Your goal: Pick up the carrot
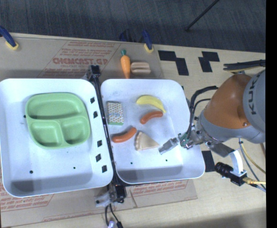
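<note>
Grey and orange, the arm's wrist (233, 110) is seen closest to the lens, at the right bin's (128, 172) right edge, and from it the pincer (169, 146) is held low over that bin's floor, just beside the pale wedge-shaped slice (145, 141). Whether anything is grasped, or how the pincer is set, cannot be told at this slant; nothing is seen held in it.

Just past the slice, two sausages (123, 136) are laid, one near the slice and one higher up beside a banana (151, 102), with a patterned square packet (115, 112) further left. In the left bin (14, 175), a green divided tray (57, 118) is placed.

The carrot (125, 64) is found outside both bins, on the cardboard-covered surface (71, 56) just beyond the right bin's far rim, beside a small bun-like toy (140, 68).

Several risks are judged likely. Since the pincer is placed well apart from the carrot and among orange-red sausages, one of these could be taken by mistake. The bin's far rim must be cleared on the way across, or it could be struck. The carrot's rounded, tapered body could be rolled or pushed into the bun if the descent is off-centre.
</note>
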`<state>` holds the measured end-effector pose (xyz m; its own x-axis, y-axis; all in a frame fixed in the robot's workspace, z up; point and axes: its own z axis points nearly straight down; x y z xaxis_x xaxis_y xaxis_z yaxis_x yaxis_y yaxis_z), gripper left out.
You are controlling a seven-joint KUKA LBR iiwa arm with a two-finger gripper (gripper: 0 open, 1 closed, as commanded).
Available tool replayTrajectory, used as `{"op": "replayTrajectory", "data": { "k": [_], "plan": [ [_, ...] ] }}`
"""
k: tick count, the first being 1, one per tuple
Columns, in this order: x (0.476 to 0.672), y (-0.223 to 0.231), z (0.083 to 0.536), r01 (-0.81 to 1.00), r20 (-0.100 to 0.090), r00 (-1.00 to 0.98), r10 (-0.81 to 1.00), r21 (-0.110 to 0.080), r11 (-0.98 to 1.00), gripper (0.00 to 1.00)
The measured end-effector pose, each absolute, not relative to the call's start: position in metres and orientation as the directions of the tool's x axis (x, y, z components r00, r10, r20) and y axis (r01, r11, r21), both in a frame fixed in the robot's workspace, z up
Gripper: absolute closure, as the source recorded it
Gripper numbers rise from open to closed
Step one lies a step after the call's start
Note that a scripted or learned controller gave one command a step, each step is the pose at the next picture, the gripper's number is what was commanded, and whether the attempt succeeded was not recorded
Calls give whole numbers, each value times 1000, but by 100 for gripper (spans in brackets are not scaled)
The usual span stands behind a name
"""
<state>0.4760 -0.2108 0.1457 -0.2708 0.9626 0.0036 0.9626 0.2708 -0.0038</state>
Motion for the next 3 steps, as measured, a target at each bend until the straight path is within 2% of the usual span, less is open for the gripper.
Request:
{"op": "replayTrajectory", "data": {
  "k": [1,2,3],
  "plan": [
    [541,-110,102,970,2,-242,970,-3,242,0],
    [476,-161,91,865,4,-502,865,-4,502,0],
    [559,-112,155,792,0,-610,792,0,610,0]
  ]
}}
